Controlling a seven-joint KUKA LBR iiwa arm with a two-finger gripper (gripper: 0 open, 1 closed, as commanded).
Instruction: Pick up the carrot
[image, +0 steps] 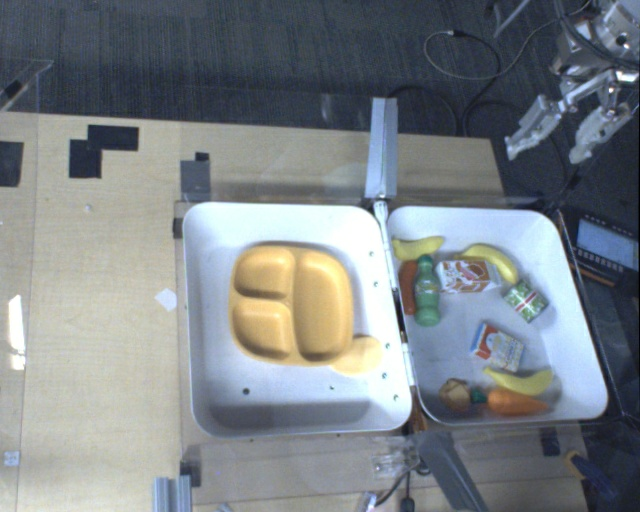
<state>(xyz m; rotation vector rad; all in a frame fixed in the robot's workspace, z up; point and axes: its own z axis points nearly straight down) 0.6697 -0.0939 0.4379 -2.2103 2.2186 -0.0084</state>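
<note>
The carrot (514, 403) is orange with a green stub and lies along the near wall of the right bin (570, 300), just below a banana (522, 380). My gripper (560, 132) hangs high at the top right, beyond the right bin's far corner and well away from the carrot. Its two pale fingers (530, 125) are spread apart with nothing between them.
The right bin also holds two more bananas (418, 246), a green bottle (427, 291), a red-orange item (407, 287), two small cartons (467, 275), a green can (526, 301) and a brown lump (456, 394). A yellow compartment tray (292, 303) fills the left bin (210, 380).
</note>
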